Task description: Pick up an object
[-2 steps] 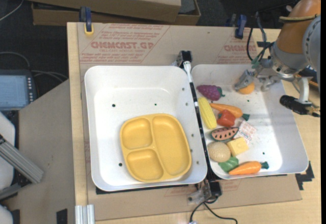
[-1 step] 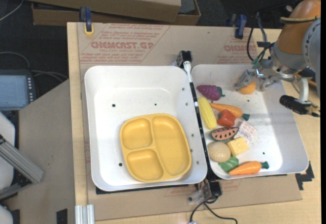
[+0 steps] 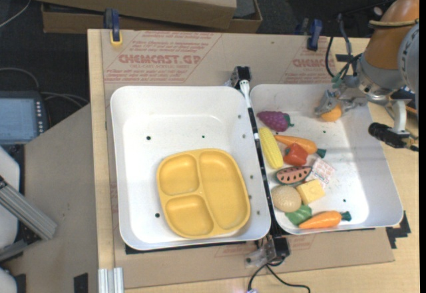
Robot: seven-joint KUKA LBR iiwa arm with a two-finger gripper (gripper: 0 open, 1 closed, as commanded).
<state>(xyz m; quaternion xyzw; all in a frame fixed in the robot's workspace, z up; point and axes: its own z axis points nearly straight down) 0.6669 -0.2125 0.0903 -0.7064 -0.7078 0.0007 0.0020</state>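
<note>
A yellow divided tray (image 3: 202,200) sits in the left bin (image 3: 133,125) nearest the camera. In the right bin (image 3: 373,178), toy foods lie along the near left side: a carrot (image 3: 321,220), cheese wedge (image 3: 311,190), watermelon slice (image 3: 293,174), corn cob (image 3: 269,147) and purple grapes (image 3: 274,120). Farther back, above that bin's far right corner, the gripper (image 3: 335,102) is clenched on a small orange object (image 3: 331,112), raised off the worktop (image 3: 166,52).
</note>
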